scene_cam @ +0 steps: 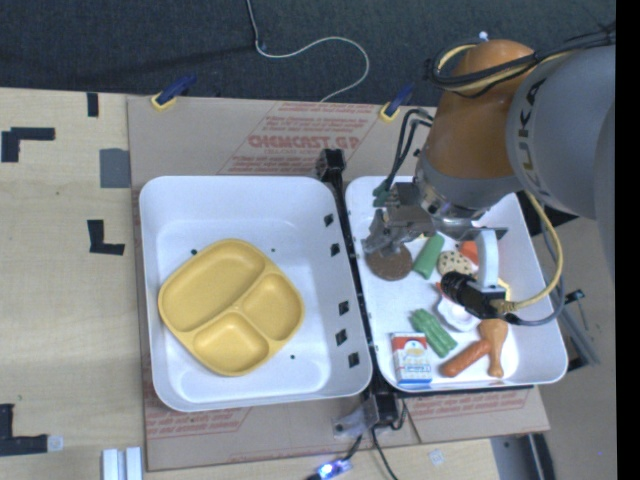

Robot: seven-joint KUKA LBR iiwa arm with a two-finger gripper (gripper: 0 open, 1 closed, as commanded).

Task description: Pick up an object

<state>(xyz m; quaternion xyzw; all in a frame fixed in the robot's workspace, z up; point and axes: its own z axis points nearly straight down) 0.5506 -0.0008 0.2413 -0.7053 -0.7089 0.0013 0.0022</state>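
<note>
Tool (388,236) is seen low over the right bin (545,363), at its 10 o'clock corner, just above a brown round disc (391,264); whether it is clenched or released cannot be told. Nothing is seen between its tips. Right bin contents noted: green piece (430,254) beside the disc at 3 o'clock, spotted yellow item (456,262), green pieces (433,330) at centre, small red-and-white carton (412,358) at 6 o'clock, toy drumstick (480,349) at 5 o'clock. A yellow divided plate (231,306) is seen lying in the left bin (180,200). Both bins are set on the worktop (60,298).
</note>
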